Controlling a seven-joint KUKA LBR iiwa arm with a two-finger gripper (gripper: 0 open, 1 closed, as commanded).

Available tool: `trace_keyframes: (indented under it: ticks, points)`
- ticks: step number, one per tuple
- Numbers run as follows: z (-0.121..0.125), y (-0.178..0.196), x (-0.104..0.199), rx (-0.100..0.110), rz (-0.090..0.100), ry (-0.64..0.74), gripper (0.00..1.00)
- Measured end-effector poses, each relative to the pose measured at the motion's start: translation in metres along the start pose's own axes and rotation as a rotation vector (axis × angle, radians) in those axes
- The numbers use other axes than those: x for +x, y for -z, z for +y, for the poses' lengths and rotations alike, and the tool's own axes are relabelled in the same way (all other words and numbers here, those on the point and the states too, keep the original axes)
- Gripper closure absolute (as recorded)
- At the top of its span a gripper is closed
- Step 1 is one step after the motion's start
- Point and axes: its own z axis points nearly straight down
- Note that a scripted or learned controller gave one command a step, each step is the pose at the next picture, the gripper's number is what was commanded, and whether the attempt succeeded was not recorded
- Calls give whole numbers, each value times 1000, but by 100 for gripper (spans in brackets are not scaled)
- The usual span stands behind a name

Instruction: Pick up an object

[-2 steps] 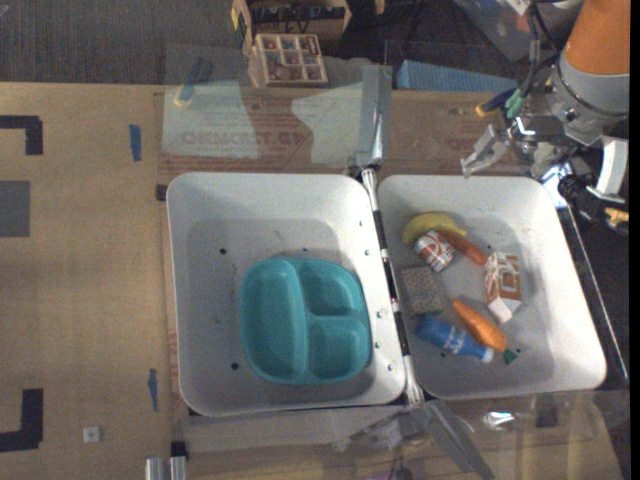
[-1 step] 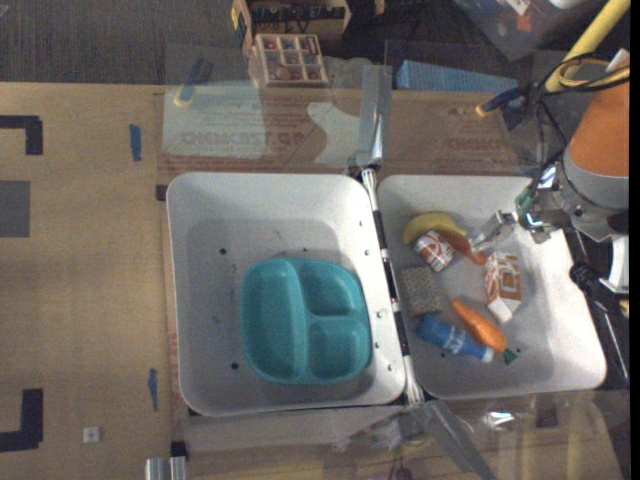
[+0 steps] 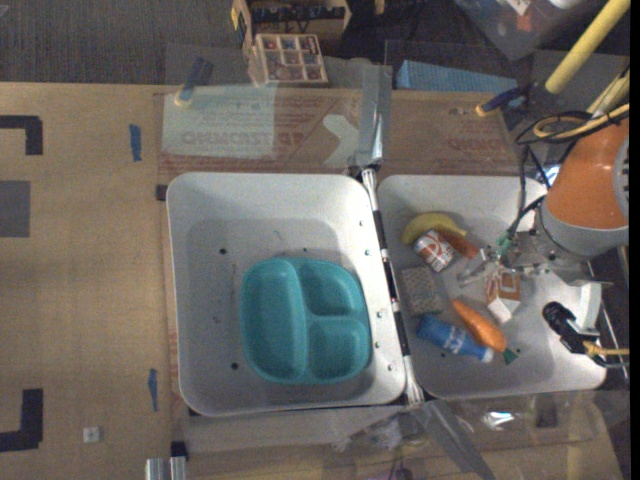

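Now | end effector [image 3: 497,264]: low in right bin [image 3: 560,363], among clutter | finger state: cannot tell

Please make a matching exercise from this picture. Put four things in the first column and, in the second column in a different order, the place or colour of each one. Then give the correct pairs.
Column 1:
1. divided plate
2. banana
3. carrot
4. blue bottle

Column 2:
A. yellow, near the far edge of the right bin
B. orange, lying next to the blue bottle
C. teal, alone in the left bin
D. at the near side of the right bin, with a white label

Pairs: 1-C, 2-A, 3-B, 4-D
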Motion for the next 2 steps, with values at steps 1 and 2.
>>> trace_keyframes:
  ticks: [1,2]
  points:
    - [1,12,-2,-6,-1,-4,100]
    - [29,119,23,1,0,-28,100]
